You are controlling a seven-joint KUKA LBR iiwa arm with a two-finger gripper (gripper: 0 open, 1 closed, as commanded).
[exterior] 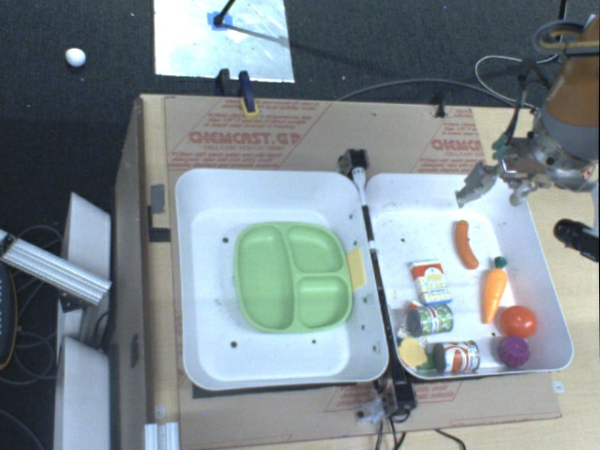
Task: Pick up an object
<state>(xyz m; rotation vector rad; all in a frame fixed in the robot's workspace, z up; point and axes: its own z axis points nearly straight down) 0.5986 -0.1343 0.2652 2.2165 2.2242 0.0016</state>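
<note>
Two bins sit side by side on the bench. Lowest in the frame, along the right bin's bottom edge, lie a can, a purple ball and a tomato; just above them a carrot, a second can and a small box. Higher up, a sausage lies alone. The left bin holds a green tray. At upper right the gripper hovers with its fingers spread wide, holding nothing. I'd say it's the approach step; next it must come down over one object, perhaps the sausage, and close.
</note>
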